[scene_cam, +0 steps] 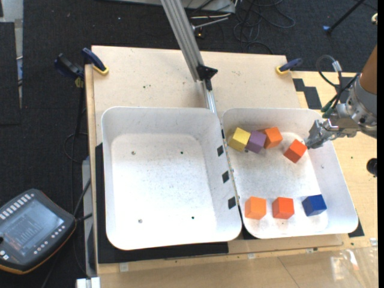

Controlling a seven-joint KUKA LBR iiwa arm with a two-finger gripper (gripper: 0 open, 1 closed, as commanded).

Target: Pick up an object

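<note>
The right white bin [337, 182] holds several small cubes. Along its far side lie a yellow cube [240, 139], a purple cube [257, 141] and an orange cube [273, 137], touching in a row. A red-orange cube [294, 151] lies tilted just right of them. Near the front sit an orange cube [255, 208], a red-orange cube [283, 208] and a blue cube [314, 204]. My gripper [314, 138] reaches in from the right, its tip just right of the tilted red-orange cube and very near it. No cube is lifted.
The left white bin [114, 161] lies beside the right one. A slanted metal pole [186, 38] ends at the bins' shared far edge. Clamps [96, 62] [289, 66] grip the board's far corners. A teach pendant [30, 230] lies at the lower left.
</note>
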